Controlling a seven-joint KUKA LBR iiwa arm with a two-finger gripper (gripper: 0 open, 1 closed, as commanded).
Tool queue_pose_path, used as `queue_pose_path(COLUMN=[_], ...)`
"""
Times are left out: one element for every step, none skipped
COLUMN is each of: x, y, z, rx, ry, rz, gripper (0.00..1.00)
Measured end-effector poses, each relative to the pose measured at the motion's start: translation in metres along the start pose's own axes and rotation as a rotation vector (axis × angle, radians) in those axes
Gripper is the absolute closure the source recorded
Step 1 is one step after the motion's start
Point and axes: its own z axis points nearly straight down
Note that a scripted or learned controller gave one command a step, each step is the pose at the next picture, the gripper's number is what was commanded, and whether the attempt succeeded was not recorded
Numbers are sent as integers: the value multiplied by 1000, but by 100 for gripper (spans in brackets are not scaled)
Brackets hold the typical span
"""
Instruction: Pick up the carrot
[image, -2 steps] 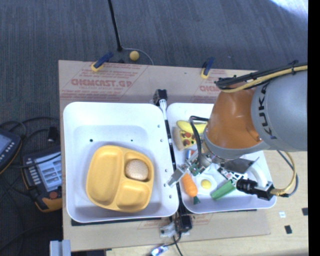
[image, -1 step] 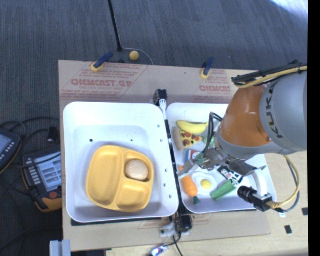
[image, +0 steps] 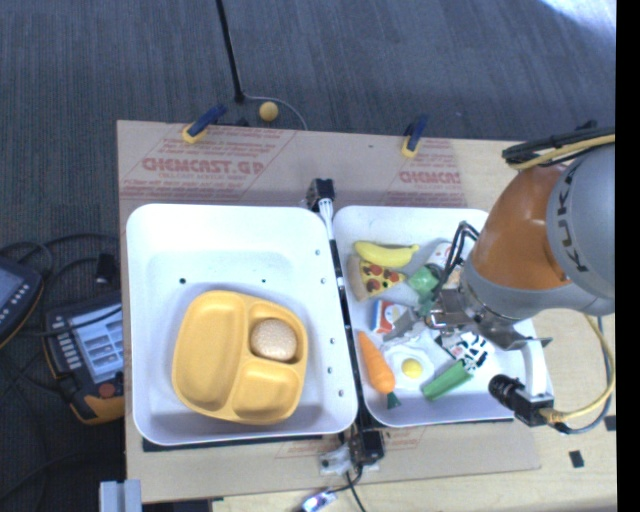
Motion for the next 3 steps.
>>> queue_pose_path(x=[45,49,49], y=[2,2,2], z=[0,-1,-1], rx=[-1,-1,-2], ry=[2,1,1], rz=[-324,-629,-629], gripper=[0,0,0])
